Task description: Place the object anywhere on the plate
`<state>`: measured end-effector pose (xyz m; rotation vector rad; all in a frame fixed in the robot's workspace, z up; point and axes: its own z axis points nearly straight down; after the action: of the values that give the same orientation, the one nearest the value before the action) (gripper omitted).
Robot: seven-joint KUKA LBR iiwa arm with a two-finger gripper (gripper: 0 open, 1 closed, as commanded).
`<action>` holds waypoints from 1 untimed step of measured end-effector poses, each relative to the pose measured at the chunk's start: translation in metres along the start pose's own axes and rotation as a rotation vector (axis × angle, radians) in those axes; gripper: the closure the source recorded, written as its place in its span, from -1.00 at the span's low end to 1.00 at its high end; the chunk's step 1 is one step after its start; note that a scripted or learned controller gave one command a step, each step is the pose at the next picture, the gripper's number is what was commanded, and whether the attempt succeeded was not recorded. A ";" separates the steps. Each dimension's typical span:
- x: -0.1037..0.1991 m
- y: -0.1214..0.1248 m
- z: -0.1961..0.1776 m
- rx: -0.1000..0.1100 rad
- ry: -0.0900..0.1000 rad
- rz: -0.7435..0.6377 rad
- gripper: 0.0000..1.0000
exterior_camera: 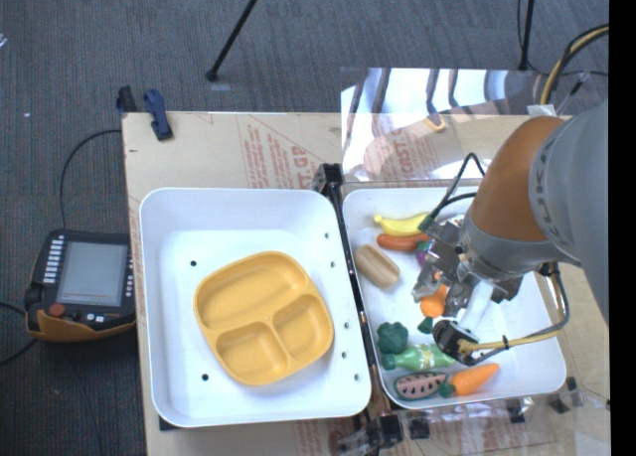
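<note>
Your arm (532,196) is reaching into right bin (537,370), jaws hanging over toy foods: banana (397,223), bread roll (378,265), broccoli (391,335) and carrot (475,378) are lying there. Jaws clenched or released, you cannot tell. Yellow plate (263,330) is sitting in left bin (169,245).

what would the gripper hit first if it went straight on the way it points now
Probably the small orange toy piece just below the gripper in the right-hand white bin, though depth is unclear.
</note>
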<state>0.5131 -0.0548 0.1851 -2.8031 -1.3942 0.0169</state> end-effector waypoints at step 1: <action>0.053 -0.050 -0.030 -0.004 0.003 0.037 1.00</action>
<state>0.5057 0.0175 0.2155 -2.8309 -1.3425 0.0096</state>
